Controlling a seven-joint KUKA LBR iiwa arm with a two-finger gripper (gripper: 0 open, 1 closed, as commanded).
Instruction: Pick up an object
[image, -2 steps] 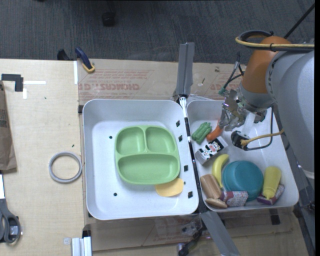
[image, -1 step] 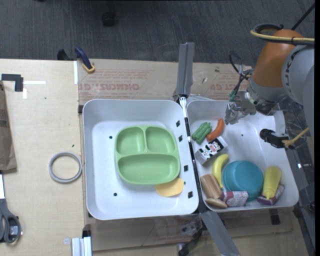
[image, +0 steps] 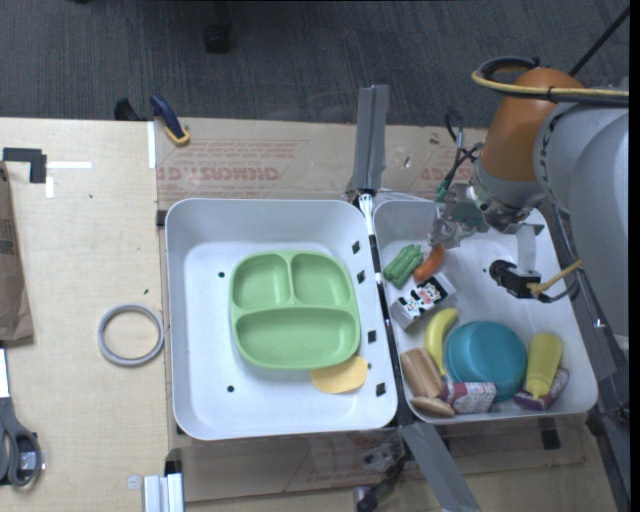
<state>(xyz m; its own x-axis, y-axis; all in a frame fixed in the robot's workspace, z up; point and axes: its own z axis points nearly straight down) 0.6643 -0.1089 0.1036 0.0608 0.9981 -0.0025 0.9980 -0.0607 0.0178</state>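
My gripper (image: 447, 232) hangs over the far part of the right bin (image: 580, 330), just above and right of an orange carrot (image: 429, 264). A green pod-like toy (image: 403, 263) lies left of the carrot. Nearer the front lie a black-and-white cow-print box (image: 422, 298), a banana (image: 438, 335), a blue bowl (image: 485, 358), a yellow bottle (image: 543, 365), a hot dog (image: 422, 375) and a small red carton (image: 472, 396). Nothing visibly hangs from the gripper.
The left bin (image: 190, 330) holds a green divided plate (image: 295, 310) and a flat yellow piece (image: 340, 377). A grey ring (image: 130, 333) lies on the bench to the left. The bins' shared wall (image: 372, 300) runs close beside the green toy.
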